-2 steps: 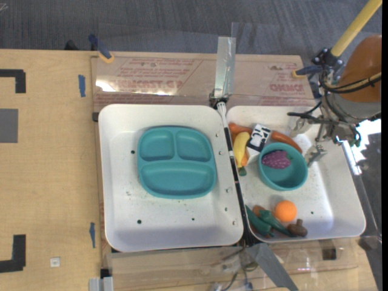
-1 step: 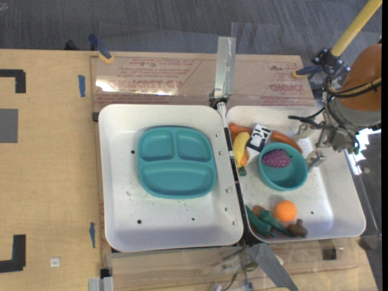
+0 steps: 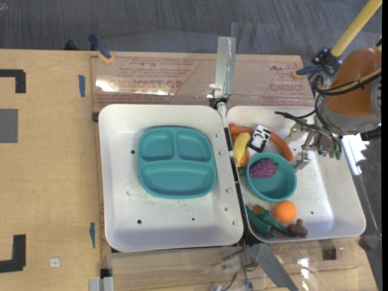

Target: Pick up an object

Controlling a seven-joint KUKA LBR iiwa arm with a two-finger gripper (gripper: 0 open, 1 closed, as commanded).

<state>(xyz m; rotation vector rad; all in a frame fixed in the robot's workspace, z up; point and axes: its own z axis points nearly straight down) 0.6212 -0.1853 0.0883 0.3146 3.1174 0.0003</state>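
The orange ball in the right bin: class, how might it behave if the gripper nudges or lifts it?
The orange ball looks round and smooth, so a nudge would probably send it rolling. Its curved surface may slip from two fingers unless they close across its middle. It sits close to the teal bowl and the dark green item, which could stop it rolling far.

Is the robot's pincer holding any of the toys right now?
No toy shows between its fingers. The pincer hangs over the right bin, beside the teal bowl with the purple grapes in it.
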